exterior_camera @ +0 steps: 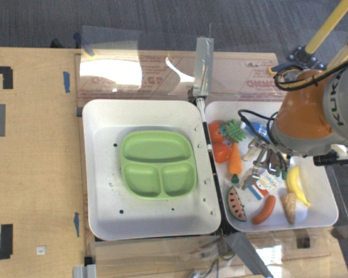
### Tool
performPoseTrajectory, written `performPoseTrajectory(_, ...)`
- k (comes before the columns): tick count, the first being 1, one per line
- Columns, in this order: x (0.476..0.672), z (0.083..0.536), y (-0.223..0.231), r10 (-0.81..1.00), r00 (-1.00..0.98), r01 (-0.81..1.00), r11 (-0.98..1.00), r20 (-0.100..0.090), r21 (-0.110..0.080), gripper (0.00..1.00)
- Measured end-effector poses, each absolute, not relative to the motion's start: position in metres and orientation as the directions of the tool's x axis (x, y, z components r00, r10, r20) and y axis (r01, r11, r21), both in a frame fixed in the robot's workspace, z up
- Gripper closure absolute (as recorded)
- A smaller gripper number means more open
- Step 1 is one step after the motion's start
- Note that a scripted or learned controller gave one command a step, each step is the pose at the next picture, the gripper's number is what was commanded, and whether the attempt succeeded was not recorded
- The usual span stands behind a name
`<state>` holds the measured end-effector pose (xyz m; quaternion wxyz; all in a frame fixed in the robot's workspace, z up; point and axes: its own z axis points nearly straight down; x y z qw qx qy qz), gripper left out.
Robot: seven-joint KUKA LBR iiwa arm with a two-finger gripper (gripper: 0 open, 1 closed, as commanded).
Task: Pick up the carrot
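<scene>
Carrot (pixel 235 158): orange, tapered, upright in right bin (pixel 327 216). End effector (pixel 256 175) beside it, grip state unclear.

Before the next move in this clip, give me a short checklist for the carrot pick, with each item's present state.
1. Carrot in sight and uncovered, lying in the right bin near its left wall: ok.
2. Gripper lined up over the carrot: not ok, it sits to the carrot's right and a bit lower in the camera view.
3. Nothing held between the fingers: cannot tell.
4. Room around the carrot: not ok, a red pepper lies close on its left and green leaves near its top end.
5. Other toys out of the path: ok, the banana, sausage and watermelon slice lie away from the carrot.
</scene>
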<state>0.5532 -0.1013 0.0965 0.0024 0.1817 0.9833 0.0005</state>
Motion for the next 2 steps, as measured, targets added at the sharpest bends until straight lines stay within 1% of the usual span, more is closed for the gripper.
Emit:
performPoseTrajectory(1,0.558,0.09,-0.093,0.471,-0.882,0.471,0.882,-0.007,0.003,0.0)
performPoseTrajectory(2,0.603,0.09,-0.097,0.685,-0.728,0.685,0.729,-0.009,0.007,0.0)
